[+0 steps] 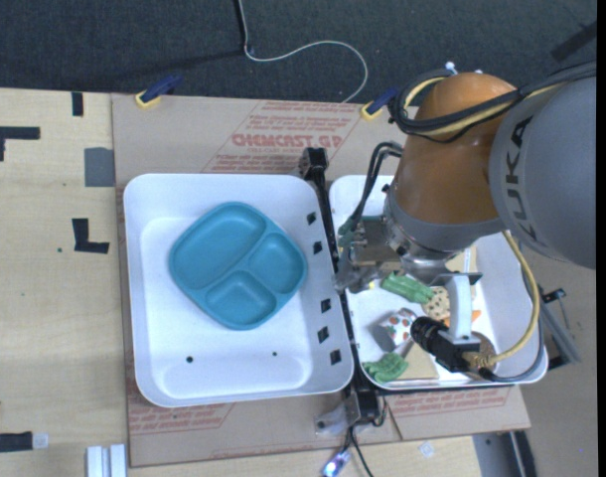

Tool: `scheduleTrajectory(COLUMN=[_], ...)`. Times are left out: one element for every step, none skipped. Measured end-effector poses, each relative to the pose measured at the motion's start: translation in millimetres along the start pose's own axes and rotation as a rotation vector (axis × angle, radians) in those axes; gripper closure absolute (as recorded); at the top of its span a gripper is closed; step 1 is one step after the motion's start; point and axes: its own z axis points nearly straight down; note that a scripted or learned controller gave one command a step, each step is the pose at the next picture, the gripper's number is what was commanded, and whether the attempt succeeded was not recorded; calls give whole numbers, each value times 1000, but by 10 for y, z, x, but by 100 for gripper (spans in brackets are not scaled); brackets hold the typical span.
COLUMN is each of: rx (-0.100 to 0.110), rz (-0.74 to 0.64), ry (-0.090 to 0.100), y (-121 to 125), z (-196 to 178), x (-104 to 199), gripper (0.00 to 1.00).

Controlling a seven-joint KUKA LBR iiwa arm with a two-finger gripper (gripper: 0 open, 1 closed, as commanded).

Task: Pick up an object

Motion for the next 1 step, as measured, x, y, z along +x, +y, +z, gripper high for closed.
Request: scheduleTrajectory(rx=[-22], rz=[-12], ry=[6], y=[15], z=[-1246], x=[558], gripper=[100])
